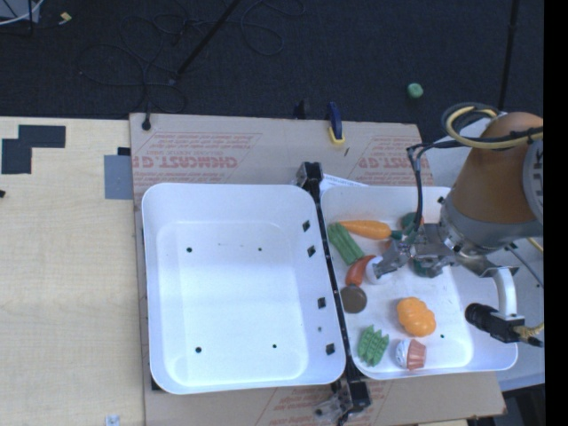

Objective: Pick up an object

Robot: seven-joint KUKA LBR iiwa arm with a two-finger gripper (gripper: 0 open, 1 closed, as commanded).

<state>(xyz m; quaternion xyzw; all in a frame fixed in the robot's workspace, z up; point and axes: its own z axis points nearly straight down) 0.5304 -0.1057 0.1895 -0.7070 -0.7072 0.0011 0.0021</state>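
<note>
The right bin holds several toy foods. An orange carrot lies near its far left, with a green cucumber just beside it. Below them sit a red piece and a brown round piece. An orange pumpkin-like toy rests in the middle. A green leafy piece and a pink-and-white cupcake lie at the near edge. My gripper is low inside the bin, just right of the red piece and below the carrot.
The left bin stands beside the right one, a black divider between them. Both rest on cardboard. The grey arm with its orange band reaches in from the right. A teal piece sits behind the gripper.
</note>
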